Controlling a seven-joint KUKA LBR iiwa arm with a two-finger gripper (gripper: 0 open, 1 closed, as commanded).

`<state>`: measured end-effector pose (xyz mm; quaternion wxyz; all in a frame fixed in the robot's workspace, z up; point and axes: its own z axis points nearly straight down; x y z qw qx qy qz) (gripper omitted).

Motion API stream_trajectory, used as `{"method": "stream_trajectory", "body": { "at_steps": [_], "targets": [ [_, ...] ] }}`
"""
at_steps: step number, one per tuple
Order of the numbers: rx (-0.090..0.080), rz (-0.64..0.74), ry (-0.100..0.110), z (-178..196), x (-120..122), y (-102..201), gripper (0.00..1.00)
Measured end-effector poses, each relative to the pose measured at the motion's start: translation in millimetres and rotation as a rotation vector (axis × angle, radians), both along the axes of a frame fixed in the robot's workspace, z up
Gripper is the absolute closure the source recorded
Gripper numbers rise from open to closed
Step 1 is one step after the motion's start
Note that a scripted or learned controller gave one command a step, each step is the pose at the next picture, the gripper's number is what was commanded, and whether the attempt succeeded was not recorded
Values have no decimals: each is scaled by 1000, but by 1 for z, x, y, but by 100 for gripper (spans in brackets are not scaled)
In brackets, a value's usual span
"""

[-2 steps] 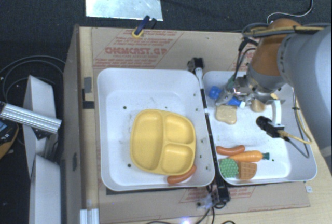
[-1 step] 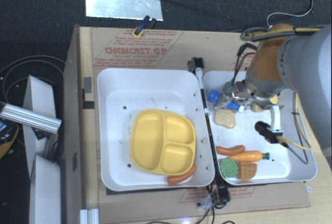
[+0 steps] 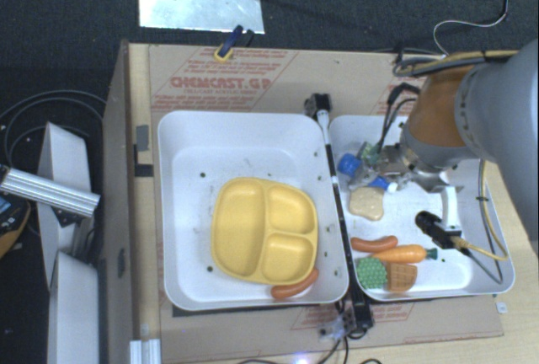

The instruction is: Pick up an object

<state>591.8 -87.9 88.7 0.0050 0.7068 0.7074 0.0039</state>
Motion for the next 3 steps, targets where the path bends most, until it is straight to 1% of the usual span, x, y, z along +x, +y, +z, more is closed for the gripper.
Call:
{"method": "stream_trajectory", "body": {
  "at_steps": [1, 2, 3],
  "targets": [
    [1, 3, 8, 97, -32, 27, 0],
    [0, 0, 6, -1, -23, 0, 0],
    [2, 3, 7, -1, -12, -1, 0]
  ]
}}
